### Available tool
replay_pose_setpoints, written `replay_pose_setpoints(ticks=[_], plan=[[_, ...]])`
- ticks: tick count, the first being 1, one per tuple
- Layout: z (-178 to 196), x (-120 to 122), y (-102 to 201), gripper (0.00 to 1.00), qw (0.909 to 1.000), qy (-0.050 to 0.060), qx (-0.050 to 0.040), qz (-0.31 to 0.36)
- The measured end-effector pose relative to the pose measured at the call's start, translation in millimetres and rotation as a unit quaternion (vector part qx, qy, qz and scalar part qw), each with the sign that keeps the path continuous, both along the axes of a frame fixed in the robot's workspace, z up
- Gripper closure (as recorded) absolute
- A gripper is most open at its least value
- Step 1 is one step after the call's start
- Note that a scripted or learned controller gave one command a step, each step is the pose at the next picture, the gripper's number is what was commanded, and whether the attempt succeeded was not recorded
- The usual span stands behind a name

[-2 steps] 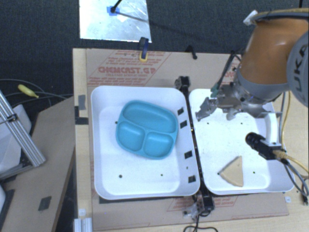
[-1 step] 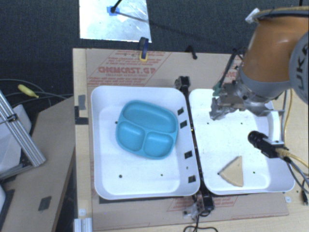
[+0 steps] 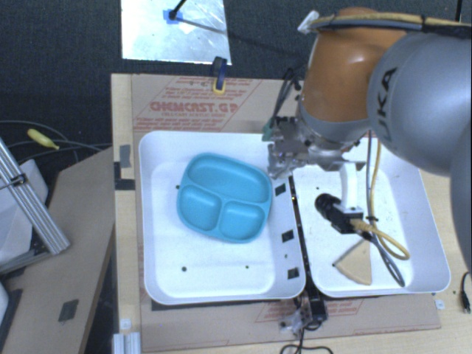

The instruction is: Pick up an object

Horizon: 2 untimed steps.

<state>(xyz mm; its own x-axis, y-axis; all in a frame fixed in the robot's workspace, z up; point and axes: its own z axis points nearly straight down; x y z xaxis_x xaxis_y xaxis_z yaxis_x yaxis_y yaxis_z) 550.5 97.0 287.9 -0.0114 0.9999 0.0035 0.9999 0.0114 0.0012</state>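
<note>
We're hanging the pincer (image 3: 280, 164) right beside the blue plate (image 3: 223, 198), which is lying just to its view-left. We're not seeing how wide it's set, honestly.

left bin (image 3: 214, 271): at 9 o'clock of the right bin (image 3: 424, 227), inner rims touching
divided tray (image 3: 223, 198): in the left bin, near its middle, a little toward 12 o'clock
wedge (image 3: 358, 265): in the right bin at 6 o'clock, near the front rim
gripper (image 3: 282, 159): above the shared rims, at 1 o'clock of the divided tray
cardboard sheet (image 3: 192, 105): under both bins, showing past them at 12 o'clock
</note>
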Motion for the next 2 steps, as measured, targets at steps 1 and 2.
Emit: replay_pose_setpoints(ticks=[1, 2], plan=[[110.9, -10.1, 15.2, 1.00, 1.0000, -0.006, 0.0005, -0.002], [115.4, -9.9, 13.9, 1.00, 1.0000, -0.003, -0.0011, 0.000]])
